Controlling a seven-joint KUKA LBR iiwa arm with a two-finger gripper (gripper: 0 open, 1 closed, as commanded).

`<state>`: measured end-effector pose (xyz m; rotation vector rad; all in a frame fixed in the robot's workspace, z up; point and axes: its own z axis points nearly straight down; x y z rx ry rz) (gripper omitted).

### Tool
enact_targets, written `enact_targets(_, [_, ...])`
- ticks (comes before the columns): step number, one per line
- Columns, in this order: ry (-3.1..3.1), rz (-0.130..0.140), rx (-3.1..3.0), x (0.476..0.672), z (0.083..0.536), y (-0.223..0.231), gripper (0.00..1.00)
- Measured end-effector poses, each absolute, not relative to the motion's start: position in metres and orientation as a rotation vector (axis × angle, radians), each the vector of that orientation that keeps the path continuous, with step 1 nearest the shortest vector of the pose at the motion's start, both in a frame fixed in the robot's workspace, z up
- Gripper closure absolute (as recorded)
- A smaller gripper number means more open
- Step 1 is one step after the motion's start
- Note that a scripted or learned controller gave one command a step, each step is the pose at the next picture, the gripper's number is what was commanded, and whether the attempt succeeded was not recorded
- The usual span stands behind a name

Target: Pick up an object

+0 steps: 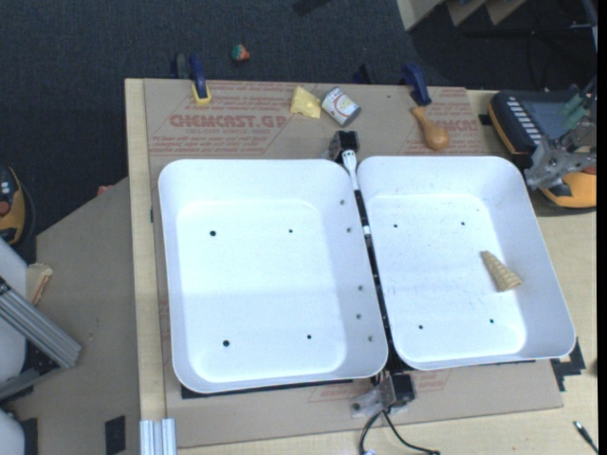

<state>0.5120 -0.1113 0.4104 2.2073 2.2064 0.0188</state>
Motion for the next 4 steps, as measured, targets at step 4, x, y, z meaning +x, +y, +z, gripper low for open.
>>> enact_targets(4, [2.227,0.002,2.215,0.594,0.322,0.105,1.0])
